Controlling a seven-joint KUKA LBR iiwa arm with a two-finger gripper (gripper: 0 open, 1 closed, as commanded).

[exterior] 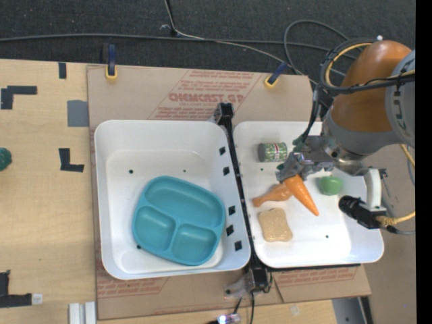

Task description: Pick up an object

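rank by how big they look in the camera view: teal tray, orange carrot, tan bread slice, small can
1. teal tray, by far the largest
2. orange carrot
3. tan bread slice, close to the carrot in area, so that order is unsure
4. small can, the smallest

tray (178, 220) in left bin (108, 147), can (273, 152) in right

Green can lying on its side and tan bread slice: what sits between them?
The orange carrot lies between the green can and tan bread slice, per the camera view.

two bins (108, 140), one tray (178, 219), two carrots (304, 194)
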